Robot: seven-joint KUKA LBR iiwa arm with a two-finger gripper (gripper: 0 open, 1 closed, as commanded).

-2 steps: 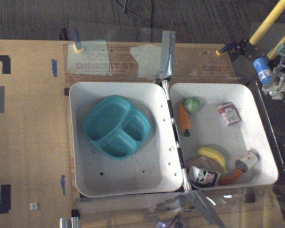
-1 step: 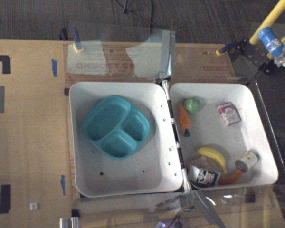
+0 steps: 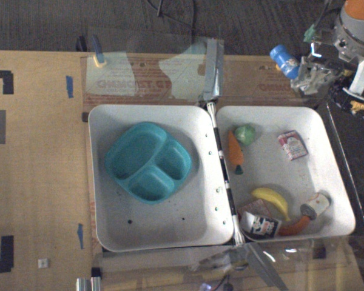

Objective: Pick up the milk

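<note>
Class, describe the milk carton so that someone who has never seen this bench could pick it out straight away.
Start at the right-hand white bin of the two on the bench. Along its far side, toward the right corner, lies the milk carton, apart from the other items. It is the one small boxy pack, white with red print, unlike the rounded carrot, green ball and banana.

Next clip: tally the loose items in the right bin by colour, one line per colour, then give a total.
Green: 1, the green ball-like item
Orange: 1, the carrot
Yellow: 1, the banana
Red and white: 1, the small carton
Dark with white label: 1, the pouch
Reddish brown: 1, the sausage-like piece
Grey and white: 1, the small cylinder
Total: 7
</note>
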